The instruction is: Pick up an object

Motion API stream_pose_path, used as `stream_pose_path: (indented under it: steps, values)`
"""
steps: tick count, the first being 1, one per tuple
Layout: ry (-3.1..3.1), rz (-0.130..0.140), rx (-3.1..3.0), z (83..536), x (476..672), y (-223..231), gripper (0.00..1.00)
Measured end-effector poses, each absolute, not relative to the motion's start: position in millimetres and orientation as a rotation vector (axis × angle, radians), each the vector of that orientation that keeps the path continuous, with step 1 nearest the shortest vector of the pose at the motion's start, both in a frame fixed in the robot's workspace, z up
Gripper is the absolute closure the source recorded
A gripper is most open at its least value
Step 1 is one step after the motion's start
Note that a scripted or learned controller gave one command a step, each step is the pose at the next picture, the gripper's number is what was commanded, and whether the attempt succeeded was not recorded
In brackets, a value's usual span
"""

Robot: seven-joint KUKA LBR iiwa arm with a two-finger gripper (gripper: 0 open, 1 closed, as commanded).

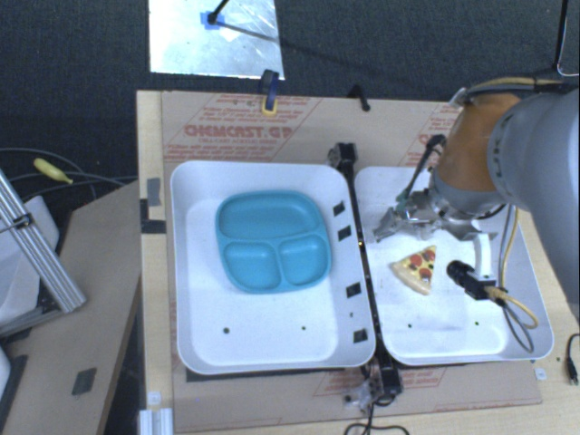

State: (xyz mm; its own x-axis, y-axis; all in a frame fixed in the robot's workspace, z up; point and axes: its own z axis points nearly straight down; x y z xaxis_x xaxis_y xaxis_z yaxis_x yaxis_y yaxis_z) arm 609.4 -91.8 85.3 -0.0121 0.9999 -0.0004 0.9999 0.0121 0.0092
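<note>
I see the end effector [391, 226] above-left of the pizza slice [416, 270], finger state I cannot tell, blue tray [272, 240] in neighbouring bin [195, 333]

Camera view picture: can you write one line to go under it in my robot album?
Robot gripper hovers in the right bin near a toy pizza slice; blue plate waits next door.

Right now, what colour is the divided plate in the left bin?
Light blue, plain; the plate shows clearly in the camera view.
</note>
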Motion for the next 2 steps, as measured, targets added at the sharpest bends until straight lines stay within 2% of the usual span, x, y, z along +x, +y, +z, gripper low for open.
stream_pose_path:
  steps: [1, 2]
  values:
    - [2.222, -0.004, 2.225, 83.9, 551.4, -107.5, 0.00]
    - [2.221, 0.004, 2.218, 95.4, 555.0, -106.4, 1.00]
